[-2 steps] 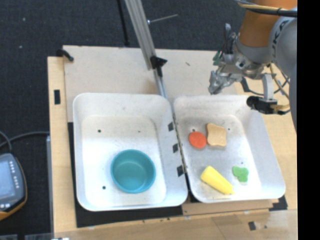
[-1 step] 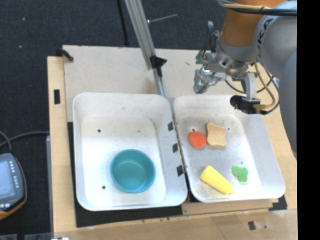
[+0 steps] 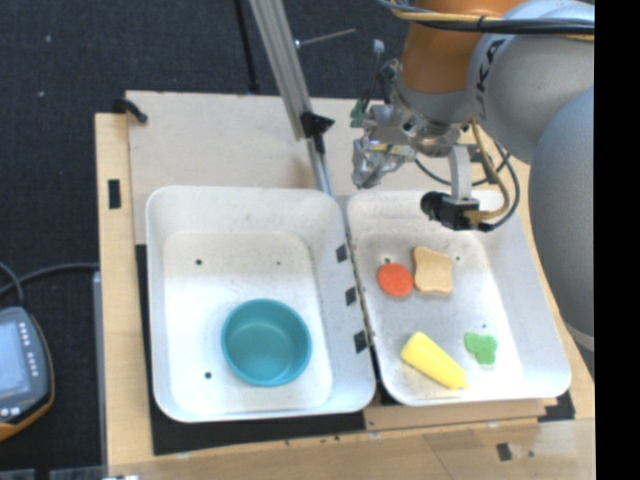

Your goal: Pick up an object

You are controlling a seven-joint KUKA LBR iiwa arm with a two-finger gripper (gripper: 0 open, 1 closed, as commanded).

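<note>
My gripper (image 3: 372, 171) hangs above the far left corner of the right bin (image 3: 520, 298), with nothing visible in it. Inside that bin lie an orange round piece (image 3: 395, 279), a tan bread-like slice (image 3: 434, 270) right beside it, a yellow wedge (image 3: 432, 359) near the front, and a small green piece (image 3: 481, 347) at the front right. All of them sit well in front of the gripper. A teal bowl (image 3: 265, 341) stands in the left bin (image 3: 180, 228), toward its front.
A slanted metal post (image 3: 285, 63) rises behind the bins, close to the left of the gripper. The wooden bench (image 3: 200, 138) extends behind the left bin. A handheld device (image 3: 20, 368) lies off the bench at far left.
</note>
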